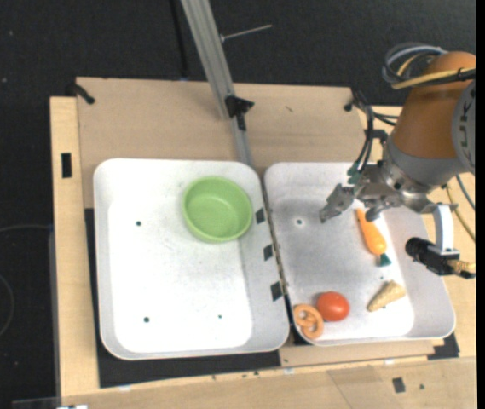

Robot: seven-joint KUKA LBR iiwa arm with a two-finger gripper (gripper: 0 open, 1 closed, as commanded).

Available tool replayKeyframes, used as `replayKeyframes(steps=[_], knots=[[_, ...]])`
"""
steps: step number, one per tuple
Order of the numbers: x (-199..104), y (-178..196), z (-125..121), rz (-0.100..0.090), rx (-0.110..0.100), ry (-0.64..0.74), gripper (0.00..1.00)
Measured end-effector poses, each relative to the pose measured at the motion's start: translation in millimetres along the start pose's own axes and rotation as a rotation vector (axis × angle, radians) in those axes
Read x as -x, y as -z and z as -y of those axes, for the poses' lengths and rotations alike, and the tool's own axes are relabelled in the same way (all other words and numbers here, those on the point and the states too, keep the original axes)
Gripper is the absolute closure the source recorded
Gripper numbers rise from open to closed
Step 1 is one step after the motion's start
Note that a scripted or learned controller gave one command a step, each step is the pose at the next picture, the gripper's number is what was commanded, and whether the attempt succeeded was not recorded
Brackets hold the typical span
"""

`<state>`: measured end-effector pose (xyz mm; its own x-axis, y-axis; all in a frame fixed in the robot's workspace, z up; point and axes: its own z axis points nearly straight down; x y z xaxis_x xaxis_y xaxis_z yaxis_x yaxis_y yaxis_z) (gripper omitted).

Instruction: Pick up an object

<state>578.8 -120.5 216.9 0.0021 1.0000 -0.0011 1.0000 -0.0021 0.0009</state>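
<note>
Camera view shows the gripper (355,207) hanging over the upper part of the right bin (310,186), its two fingers spread apart with nothing between them. One finger reaches left over bare bin floor; the other sits close to the top end of the carrot (372,235), which lies lengthwise just below the wrist. Whether that finger touches the carrot is hard to say from this angle.

The step in hand looks like the approach before a grasp. Other candidates lie lower in the same bin: a tomato (333,306), an orange slice-like piece (308,320) touching the bin's lower rim, and a pale wedge (386,296). A green bowl (217,210) rests in the left bin (140,296).

Next, the open fingers probably need to shift toward the carrot so they straddle it across its narrow width, descend, then close.
</note>
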Motion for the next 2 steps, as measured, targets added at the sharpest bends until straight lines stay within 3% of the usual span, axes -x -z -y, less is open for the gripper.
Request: replayKeyframes(steps=[2], knots=[[-4.4,-88.3,6.6,0.001,-0.005,0.001,0.00]])
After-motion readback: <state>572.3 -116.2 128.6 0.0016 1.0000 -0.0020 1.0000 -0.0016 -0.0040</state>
